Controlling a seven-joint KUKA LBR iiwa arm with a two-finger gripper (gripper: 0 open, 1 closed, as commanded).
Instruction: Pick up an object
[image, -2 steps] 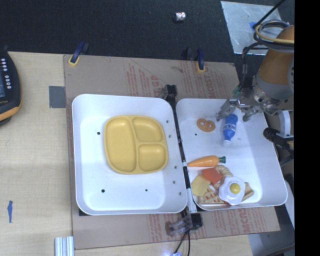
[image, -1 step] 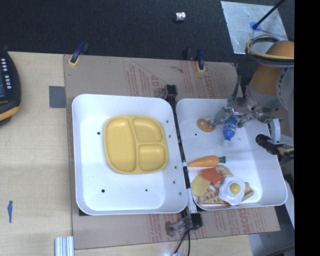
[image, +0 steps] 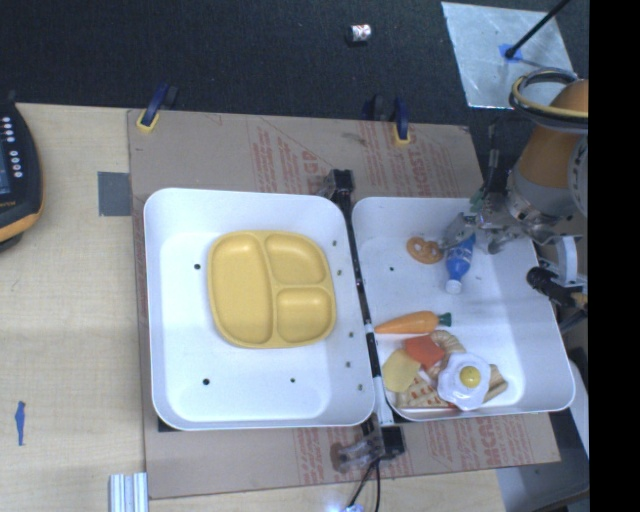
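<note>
Bins sit side by side on a brown cardboard sheet (image: 250, 150) clamped to the wooden bench. The left bin (image: 170, 330) holds a yellow divided tray (image: 270, 288) with three compartments, lying flat near its middle. The right bin (image: 520, 330) holds the toys. A small blue bottle (image: 459, 262) with a white cap lies tilted in the upper part, cap end pointing down toward the near side. Just to its left lies a brown pretzel (image: 425, 249), close to the bottle and apart from it. Lower down, an orange carrot (image: 408, 322) with a green stem lies roughly level across the bin. At the near edge is a cluster touching one another: a red piece (image: 424, 350), a pale yellow round piece (image: 399, 372), a waffle (image: 425, 392), and a fried egg (image: 469, 378) resting on top at the right.

The gripper (image: 478, 226) hangs at the upper right of the right bin, right above the top end of the blue bottle. Whether its claw is spread or pressed together, or pinching the bottle, I cannot tell at this angle.
</note>
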